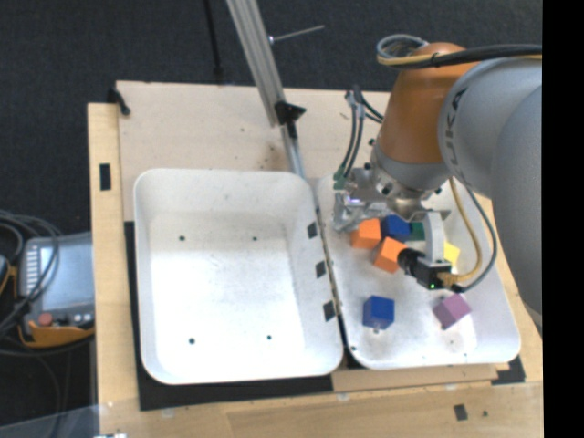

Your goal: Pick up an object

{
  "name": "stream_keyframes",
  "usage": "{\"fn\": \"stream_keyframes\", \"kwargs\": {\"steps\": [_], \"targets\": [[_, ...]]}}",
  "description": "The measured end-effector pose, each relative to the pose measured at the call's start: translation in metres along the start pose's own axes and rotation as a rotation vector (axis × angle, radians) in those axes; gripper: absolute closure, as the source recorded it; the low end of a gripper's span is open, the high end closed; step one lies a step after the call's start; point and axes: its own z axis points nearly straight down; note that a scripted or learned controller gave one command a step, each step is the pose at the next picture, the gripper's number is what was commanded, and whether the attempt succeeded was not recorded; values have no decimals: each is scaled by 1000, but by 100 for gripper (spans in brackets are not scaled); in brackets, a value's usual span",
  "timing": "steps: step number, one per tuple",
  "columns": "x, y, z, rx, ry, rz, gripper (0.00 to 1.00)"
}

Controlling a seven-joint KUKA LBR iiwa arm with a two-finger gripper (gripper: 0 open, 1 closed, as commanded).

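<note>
Arm (456, 108) over the right bin (484, 336) — gripper (388, 213) low among a heap of blocks.
Gripper state cannot be told; it sits by two orange blocks (368, 233) and a blue one (398, 226). Another blue block (379, 312) and a purple block (452, 309) lie apart — nearer the front rim. Left bin (228, 272) beside it.

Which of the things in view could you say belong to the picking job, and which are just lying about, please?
Job in hand:
gripper
orange blocks
blue block
purple block
right bin

Lying about:
left bin
aluminium rail
handheld controller
</note>
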Motion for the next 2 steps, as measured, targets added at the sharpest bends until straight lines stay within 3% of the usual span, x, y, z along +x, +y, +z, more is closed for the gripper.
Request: {"fn": "stream_keyframes", "kwargs": {"steps": [2], "targets": [[112,19,7,1,2,-2,100]]}}
